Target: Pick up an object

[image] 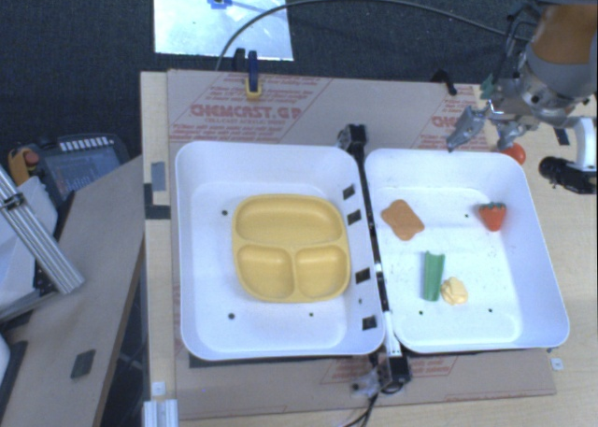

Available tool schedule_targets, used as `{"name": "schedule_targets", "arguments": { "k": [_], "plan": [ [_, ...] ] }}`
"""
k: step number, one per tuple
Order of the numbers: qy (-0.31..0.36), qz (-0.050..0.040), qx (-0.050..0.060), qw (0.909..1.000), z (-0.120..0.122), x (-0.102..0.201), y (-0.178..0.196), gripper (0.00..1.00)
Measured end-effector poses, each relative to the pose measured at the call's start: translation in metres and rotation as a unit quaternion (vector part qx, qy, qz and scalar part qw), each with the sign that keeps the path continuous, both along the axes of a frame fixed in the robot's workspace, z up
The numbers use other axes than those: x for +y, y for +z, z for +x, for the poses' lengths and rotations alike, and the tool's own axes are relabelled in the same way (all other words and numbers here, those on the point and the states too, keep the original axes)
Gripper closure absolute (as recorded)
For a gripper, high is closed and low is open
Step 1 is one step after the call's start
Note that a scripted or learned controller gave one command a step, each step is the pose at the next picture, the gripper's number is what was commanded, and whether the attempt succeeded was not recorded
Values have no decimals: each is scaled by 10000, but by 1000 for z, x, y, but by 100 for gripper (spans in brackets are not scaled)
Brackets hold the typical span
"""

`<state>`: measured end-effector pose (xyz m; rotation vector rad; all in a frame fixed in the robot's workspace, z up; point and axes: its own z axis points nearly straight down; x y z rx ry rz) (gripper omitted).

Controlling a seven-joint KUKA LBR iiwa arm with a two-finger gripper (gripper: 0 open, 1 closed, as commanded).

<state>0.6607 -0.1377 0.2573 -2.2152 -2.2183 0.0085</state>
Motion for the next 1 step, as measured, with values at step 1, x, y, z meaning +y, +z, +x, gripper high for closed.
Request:
{"name": "schedule_targets", "arguments": {
  "k": [1],
  "plan": [
    [8, -8, -53, 10000, 2, 0, 7, 0]
  ]
}}
